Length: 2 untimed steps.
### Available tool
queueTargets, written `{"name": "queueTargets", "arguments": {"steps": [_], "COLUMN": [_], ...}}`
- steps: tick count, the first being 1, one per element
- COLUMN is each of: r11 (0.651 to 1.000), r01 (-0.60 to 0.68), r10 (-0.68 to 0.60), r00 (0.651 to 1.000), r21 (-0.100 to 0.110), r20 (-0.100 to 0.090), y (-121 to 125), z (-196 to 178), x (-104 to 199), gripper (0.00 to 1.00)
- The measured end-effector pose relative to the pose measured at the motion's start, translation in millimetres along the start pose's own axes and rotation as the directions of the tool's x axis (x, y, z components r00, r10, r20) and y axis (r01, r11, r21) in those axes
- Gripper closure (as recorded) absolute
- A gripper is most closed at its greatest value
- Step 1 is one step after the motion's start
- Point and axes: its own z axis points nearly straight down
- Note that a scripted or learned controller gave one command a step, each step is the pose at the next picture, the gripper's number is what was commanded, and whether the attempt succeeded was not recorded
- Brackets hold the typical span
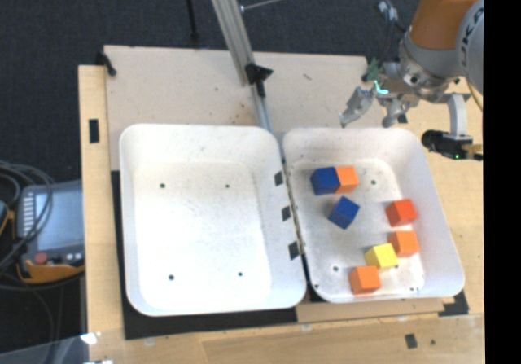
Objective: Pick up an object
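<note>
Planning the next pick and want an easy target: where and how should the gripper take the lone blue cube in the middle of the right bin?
Take the lone blue cube by two opposite side faces, coming straight down from above. It sits apart from the other blocks, so the fingers likely have room on every side. It lies turned relative to the right bin walls, so the gripper would probably need rotating to match.

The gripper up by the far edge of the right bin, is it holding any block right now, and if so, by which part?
Nothing is held. The gripper hangs open above the right bin's far rim with nothing between its fingers.
</note>
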Motion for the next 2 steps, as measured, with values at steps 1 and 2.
{"name": "queueTargets", "arguments": {"steps": [1,2], "r11": [1.0,1.0], "r01": [0.002,-0.001], "r10": [-0.002,0.001], "r00": [1.0,1.0], "r21": [-0.004,-0.001], "r20": [0.003,0.002], "y": [1,3], "z": [-3,39], "x": [-1,-5], "gripper": [0.0,0.0]}}
